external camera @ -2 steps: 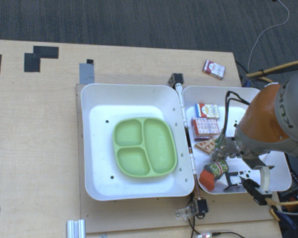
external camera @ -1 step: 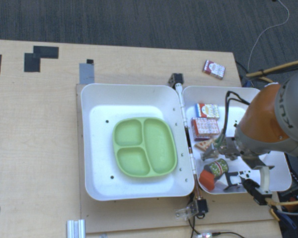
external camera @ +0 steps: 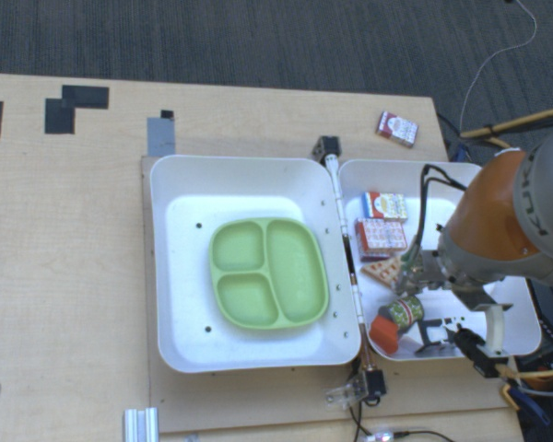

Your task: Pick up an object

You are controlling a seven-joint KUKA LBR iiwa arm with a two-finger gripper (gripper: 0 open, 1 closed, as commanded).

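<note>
The right bin (external camera: 525, 325) holds several small items. A red, white and blue carton (external camera: 384, 205) lies at its far side, with a pink-red box (external camera: 381, 237) just below it. A tan waffle-like piece (external camera: 381, 271) lies nearer. A small green-labelled can (external camera: 405, 311) lies on its side next to a red rounded object (external camera: 383, 333) at the near left corner. My gripper (external camera: 422, 288) hangs low over this bin, directly beside the can and just right of the waffle piece. The orange-banded wrist (external camera: 488, 224) hides the bin's right half.
The left bin (external camera: 180, 247) carries a light green divided plate (external camera: 268, 273). A small red packet (external camera: 397, 129) lies on the bench beyond the right bin. Cables and a black bracket (external camera: 475, 355) crowd the right bin's near edge.
</note>
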